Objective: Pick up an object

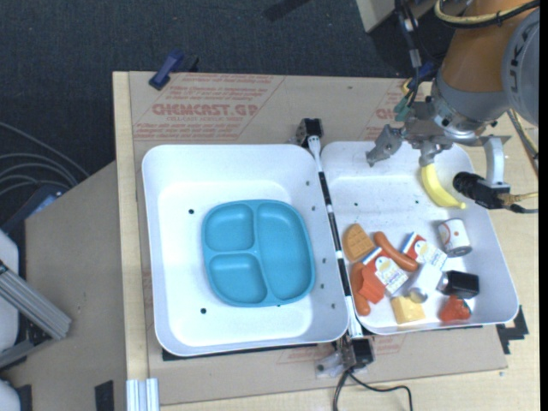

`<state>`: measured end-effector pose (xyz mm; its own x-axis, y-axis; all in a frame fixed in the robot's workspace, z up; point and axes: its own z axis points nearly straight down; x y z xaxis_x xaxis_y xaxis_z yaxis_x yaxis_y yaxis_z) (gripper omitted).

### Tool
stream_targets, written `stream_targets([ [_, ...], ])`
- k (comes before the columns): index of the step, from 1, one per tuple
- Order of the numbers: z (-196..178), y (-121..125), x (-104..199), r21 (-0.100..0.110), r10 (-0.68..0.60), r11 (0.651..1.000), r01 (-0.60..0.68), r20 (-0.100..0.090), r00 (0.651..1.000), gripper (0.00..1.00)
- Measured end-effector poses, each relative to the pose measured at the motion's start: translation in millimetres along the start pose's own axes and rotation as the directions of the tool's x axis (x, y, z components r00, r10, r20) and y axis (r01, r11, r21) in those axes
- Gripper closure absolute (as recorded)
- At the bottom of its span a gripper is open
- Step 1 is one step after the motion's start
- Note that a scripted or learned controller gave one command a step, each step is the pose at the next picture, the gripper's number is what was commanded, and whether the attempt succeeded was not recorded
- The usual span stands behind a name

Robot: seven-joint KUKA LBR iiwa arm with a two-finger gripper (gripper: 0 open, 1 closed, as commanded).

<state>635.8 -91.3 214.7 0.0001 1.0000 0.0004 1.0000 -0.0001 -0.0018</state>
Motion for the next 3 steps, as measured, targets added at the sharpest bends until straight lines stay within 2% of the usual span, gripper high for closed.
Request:
stream_targets([
  [1,131.0,28.8,-62.1,0.001,0.001,1.0,-0.001,0.0,1.0,0.0],
  [3,129.5,31.1,-82.6,-0.003,0.0,1.0,0.0,0.001,1.0,0.0],
])
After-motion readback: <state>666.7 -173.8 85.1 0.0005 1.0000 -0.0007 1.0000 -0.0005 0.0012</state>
